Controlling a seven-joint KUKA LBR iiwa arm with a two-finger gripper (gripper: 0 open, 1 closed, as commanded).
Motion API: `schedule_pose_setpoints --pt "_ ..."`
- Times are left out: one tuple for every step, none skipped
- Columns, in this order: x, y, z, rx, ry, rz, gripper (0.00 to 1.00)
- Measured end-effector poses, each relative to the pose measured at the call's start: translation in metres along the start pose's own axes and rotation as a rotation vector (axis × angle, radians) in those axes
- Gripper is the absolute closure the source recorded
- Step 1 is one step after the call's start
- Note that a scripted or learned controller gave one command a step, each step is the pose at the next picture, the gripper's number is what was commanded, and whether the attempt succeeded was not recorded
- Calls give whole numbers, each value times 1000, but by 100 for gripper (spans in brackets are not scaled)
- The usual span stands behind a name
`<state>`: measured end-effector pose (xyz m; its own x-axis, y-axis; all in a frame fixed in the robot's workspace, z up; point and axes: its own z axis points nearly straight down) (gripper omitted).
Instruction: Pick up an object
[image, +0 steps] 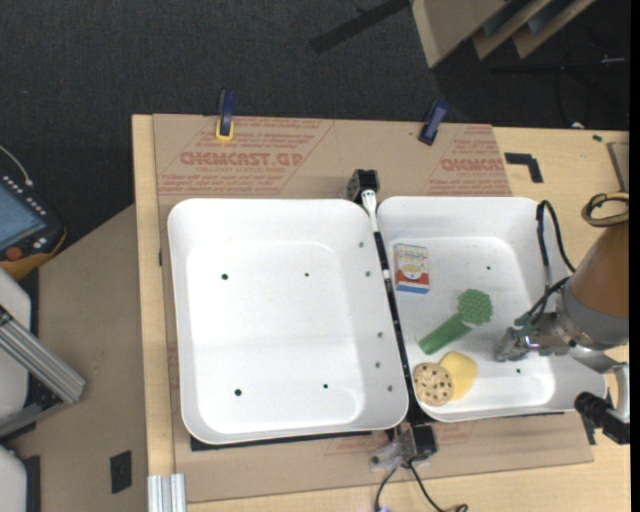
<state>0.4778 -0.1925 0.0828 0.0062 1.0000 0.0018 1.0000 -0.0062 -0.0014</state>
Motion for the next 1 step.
schedule_pose_setpoints --pt "29 126 -3 -12 -3 -14 100"
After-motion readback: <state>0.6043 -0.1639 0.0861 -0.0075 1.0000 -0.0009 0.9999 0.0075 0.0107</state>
